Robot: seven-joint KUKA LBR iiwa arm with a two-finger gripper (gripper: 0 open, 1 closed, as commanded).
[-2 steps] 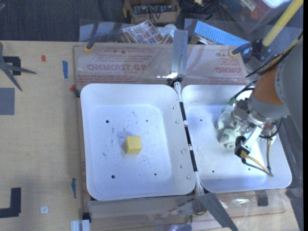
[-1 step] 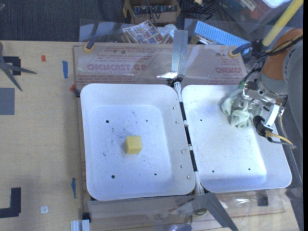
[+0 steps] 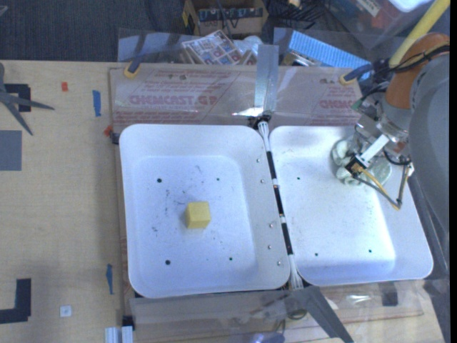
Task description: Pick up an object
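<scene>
Yellow block [image 3: 198,215], cube-shaped and matte, lies alone near the centre of the left bin [image 3: 143,148]. Gripper [image 3: 351,164] sits low over the right bin [image 3: 400,263], upper right; its lower part is blurred, grasp state indeterminate. Both bins: smooth, shallow white plastic.

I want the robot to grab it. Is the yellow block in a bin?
Yes. The yellow block sits in the left bin.

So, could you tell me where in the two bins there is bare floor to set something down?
The left bin is bare all round the yellow block near its middle. The right bin is free along its near half and beside the divider; its far right corner is crowded by the gripper and arm.
</scene>
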